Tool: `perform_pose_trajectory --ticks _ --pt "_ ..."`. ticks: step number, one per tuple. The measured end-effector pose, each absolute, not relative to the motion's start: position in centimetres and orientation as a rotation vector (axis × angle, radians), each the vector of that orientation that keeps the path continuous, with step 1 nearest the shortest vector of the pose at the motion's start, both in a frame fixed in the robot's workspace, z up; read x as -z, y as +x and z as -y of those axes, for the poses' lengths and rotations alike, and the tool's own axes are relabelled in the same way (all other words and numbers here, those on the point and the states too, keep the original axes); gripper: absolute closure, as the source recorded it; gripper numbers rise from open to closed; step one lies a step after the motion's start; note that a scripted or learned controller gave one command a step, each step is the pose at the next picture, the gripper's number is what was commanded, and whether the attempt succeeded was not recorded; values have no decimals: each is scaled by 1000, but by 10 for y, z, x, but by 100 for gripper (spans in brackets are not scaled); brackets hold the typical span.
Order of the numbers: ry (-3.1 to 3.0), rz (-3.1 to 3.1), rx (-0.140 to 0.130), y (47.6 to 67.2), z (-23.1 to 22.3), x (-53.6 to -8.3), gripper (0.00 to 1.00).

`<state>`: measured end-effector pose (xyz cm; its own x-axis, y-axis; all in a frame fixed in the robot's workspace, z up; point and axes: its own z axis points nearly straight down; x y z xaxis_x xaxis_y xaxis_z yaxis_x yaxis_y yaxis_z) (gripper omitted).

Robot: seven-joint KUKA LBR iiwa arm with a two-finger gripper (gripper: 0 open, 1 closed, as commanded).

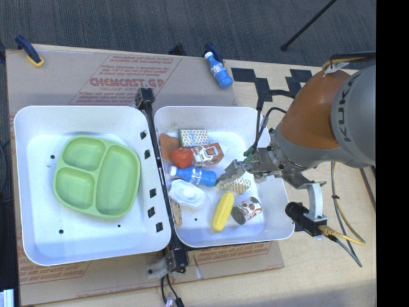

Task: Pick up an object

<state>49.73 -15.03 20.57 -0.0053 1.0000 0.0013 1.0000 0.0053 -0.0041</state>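
Observation:
The right bin (pixel 271 232) holds a heap of small objects. Among them are a patterned box (pixel 193 137), a red tomato-like piece (pixel 182 157), a red and white carton (pixel 209 153) and a blue bottle (pixel 195 176). A white crumpled item (pixel 187 195), a yellow corn cob (pixel 222 211) and a printed can (pixel 248 210) lie nearer the front. My gripper (pixel 231 173) is low in the bin, right above a pale checkered packet (pixel 239 185) and just right of the blue bottle. Nothing is visibly lifted.
The left bin (pixel 32 235) holds a green divided plate (pixel 97 176). A black clip divider (pixel 148 146) runs between the bins. Another blue bottle (pixel 218 70) lies on the cardboard behind the right bin. The arm's body covers the right bin's right wall.

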Motion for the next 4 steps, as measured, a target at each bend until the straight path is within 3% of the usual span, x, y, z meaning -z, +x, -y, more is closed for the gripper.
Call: perform_pose_trajectory --ticks 1,2,3,4 --pt "-2211 2227 -5 579 196 -91 0" --pt "-2207 2232 -6 580 196 -102 100" --pt "-2207 2232 -6 580 196 -102 0" --pt "-2204 2234 -7 580 196 -112 100"
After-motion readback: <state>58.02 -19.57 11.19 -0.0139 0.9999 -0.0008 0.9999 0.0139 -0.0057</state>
